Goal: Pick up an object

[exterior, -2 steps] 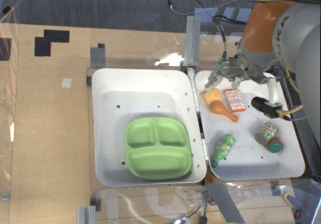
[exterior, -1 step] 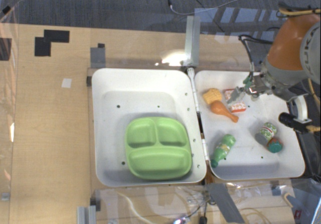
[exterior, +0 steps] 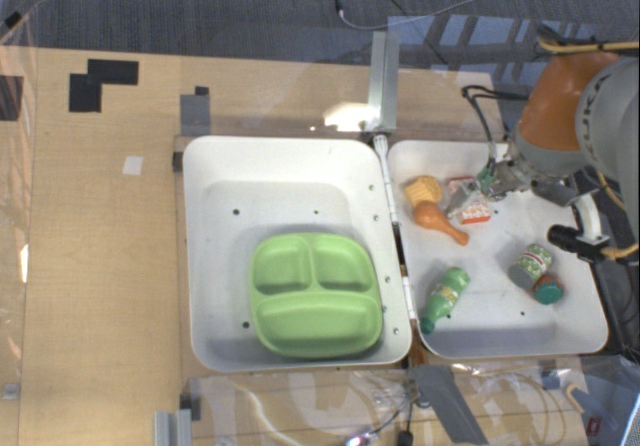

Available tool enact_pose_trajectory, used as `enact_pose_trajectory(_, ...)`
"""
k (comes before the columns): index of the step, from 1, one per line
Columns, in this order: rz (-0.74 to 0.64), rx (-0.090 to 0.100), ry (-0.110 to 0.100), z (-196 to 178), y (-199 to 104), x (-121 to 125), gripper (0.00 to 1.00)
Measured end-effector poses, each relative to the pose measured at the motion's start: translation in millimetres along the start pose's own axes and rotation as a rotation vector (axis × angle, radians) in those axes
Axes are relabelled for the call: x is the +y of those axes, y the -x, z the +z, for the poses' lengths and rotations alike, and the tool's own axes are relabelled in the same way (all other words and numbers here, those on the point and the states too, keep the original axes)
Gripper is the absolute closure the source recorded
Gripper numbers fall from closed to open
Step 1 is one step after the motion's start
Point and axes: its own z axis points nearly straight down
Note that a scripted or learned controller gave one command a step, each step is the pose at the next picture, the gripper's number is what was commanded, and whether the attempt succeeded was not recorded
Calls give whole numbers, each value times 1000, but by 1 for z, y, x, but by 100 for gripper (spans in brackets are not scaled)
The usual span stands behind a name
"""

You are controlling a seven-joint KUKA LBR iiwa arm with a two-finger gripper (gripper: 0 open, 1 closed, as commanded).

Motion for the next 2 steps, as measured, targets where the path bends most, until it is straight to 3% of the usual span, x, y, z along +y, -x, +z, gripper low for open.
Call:
enact_pose_trajectory(1, -3, -3, 7, -13, 0, 3, 100)
enact_pose_trajectory(2, 21, 2, -1, -122, -48, 52, 100)
